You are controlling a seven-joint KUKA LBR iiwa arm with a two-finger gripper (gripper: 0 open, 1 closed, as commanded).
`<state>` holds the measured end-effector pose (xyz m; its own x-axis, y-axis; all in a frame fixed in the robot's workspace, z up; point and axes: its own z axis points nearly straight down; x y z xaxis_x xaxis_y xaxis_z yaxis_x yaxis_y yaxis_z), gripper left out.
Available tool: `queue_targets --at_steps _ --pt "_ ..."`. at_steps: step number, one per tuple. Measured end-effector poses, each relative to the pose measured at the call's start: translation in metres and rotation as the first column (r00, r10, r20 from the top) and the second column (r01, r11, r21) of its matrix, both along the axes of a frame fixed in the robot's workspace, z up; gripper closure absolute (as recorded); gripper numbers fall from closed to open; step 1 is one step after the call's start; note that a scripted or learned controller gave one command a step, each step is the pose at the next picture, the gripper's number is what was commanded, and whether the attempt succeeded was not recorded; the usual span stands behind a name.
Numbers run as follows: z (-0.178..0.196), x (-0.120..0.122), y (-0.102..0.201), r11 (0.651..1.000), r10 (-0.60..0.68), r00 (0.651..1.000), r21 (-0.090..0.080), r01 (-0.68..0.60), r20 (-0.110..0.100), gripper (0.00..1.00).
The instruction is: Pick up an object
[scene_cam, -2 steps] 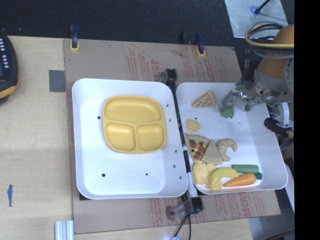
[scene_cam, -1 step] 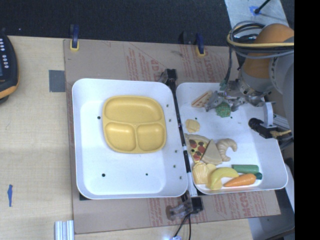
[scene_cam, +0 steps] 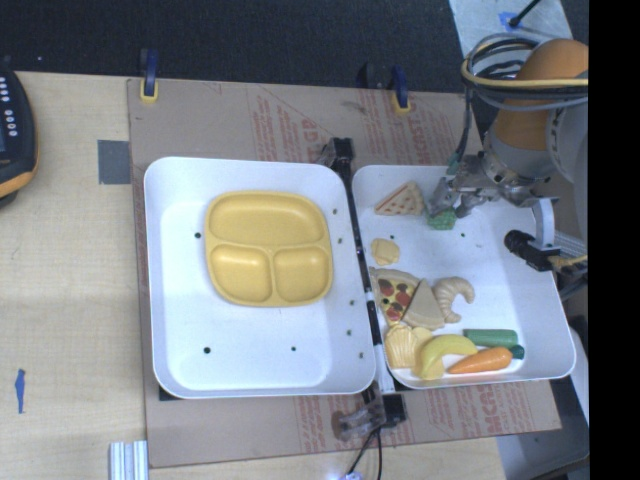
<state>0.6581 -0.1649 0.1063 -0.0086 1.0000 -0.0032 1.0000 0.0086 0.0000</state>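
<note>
My gripper [scene_cam: 447, 206] hangs low over the back of the right bin [scene_cam: 535, 303], directly above a small green toy piece [scene_cam: 442, 221] that sits at its tips. Whether the piece is gripped or just lying under the gripper is not visible. Left of it lies a tan triangular wedge [scene_cam: 400, 200]. Further forward in the same bin are a pale round piece [scene_cam: 385, 251], a pizza slice [scene_cam: 396, 292], a croissant [scene_cam: 456, 292], a banana [scene_cam: 446, 351], a carrot [scene_cam: 481, 361] and a green cucumber [scene_cam: 490, 337].
The left bin [scene_cam: 165, 288] holds a yellow divided plate [scene_cam: 268, 246]. A tan bread slice [scene_cam: 424, 309] and a ridged yellow chip [scene_cam: 400, 345] crowd the front left of the right bin. A dark handheld device [scene_cam: 14, 128] rests at the bench's far left.
</note>
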Motion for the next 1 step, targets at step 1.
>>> queue_targets --at_steps 1 --pt "0.075 0.0002 0.0682 1.0 0.001 1.0 0.004 -0.001 0.005 1.0"
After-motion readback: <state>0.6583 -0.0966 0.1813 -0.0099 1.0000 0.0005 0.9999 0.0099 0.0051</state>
